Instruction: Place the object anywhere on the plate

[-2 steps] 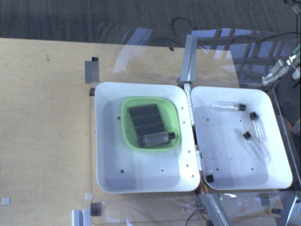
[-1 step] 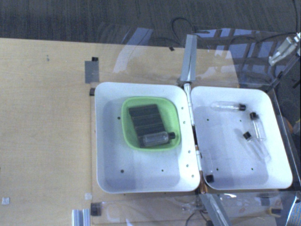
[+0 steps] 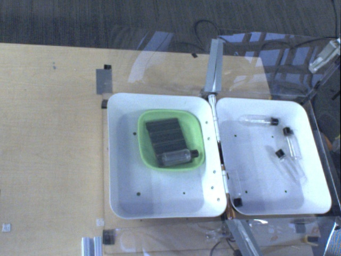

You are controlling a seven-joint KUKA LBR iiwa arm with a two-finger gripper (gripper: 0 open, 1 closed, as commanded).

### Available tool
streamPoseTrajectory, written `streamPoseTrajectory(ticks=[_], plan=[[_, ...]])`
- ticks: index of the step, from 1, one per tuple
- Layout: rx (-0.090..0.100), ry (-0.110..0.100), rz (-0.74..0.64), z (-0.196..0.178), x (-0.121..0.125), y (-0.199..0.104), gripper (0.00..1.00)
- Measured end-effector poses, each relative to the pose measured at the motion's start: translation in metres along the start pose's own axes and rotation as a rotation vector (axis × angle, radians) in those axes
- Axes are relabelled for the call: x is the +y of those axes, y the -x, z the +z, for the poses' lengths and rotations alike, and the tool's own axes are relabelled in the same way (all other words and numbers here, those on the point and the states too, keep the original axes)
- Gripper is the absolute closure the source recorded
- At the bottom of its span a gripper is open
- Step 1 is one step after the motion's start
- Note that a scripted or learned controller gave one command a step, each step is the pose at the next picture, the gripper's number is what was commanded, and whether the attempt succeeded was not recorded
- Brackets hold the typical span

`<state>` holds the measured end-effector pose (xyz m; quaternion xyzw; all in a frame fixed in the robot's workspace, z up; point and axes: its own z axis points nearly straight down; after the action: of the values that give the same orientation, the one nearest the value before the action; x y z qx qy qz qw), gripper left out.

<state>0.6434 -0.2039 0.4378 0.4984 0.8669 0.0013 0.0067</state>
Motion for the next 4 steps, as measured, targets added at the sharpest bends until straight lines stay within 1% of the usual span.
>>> streamPoseTrajectory(ticks=[1, 2, 3, 4], plan=[[0.000, 0.000, 0.006, -0.001, -0.056, -0.031, 0.00], [0.000, 0.000, -0.175, -0.001, -0.096, -0.054, 0.00], [0.000, 0.000, -0.175, -0.001, -0.096, -0.054, 0.00], [0.000, 0.000, -0.396, -0.001, -0.098, -0.056, 0.00]])
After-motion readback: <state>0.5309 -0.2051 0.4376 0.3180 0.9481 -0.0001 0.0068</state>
